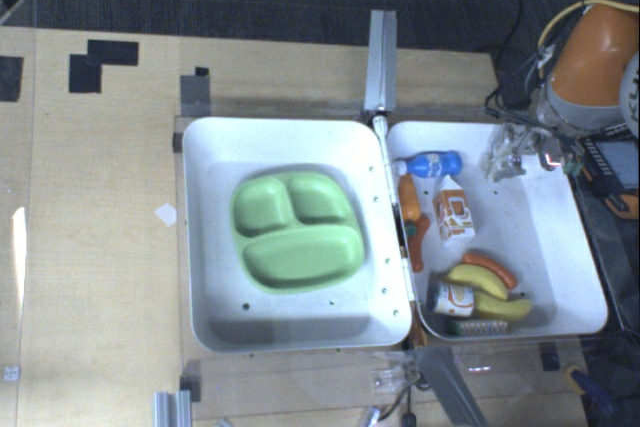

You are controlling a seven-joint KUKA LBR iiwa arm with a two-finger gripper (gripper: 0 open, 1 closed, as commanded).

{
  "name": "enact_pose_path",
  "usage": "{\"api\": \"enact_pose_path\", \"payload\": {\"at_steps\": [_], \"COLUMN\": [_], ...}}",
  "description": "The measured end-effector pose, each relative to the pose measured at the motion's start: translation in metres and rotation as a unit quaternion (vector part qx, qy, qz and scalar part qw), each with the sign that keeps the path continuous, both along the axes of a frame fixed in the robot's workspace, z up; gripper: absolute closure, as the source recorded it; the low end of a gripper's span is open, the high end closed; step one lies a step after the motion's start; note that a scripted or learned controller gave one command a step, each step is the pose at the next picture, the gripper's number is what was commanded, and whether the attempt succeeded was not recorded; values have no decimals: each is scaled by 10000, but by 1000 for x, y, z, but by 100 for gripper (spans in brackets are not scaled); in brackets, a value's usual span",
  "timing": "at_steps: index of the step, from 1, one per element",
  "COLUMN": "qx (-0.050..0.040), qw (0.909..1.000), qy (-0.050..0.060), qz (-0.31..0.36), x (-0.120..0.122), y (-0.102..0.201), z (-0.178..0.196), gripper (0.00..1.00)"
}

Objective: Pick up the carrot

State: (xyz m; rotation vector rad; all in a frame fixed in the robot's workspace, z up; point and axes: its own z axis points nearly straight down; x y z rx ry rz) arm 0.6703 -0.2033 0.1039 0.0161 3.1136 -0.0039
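1. Hovering over the upper right corner of the right bin (590, 300), the gripper (512, 155) carries nothing that I can see; its metal parts blur against the white floor, so whether it is apart or together I cannot tell.
2. Just to its left lies a small bottle with a blue cap (432, 164), and a little lower left a white carton (453, 216).
3. Farther left, well apart from the gripper, the carrot (409, 199) lies lengthwise against the bin's left wall, beside the divider. It is a slim orange stick, and a darker reddish piece (418, 243) continues the line below it; whether that is part of the carrot is unclear.
4. Lower left of the gripper sit a banana (485, 286), an orange-red piece above it, and another small carton (455, 299).
5. Risk, as I judge it: the wall leaves little room for 1 finger, so a descent could strike the rim, or the narrow carrot could roll away. The bottle lying close by could be nudged or seized instead.
6. Farthest left, the other bin (200, 215) holds a green tray (297, 229).
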Motion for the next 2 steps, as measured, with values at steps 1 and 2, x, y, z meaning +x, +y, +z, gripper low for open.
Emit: {"api": "enact_pose_path", "payload": {"at_steps": [1, 2], "qx": [-3, -11], "qw": [9990, 9986], "qy": [85, 61], "qz": [448, 529], "x": [-18, 2], "y": [-1, -2], "z": [2, -14], "gripper": [100, 100]}}
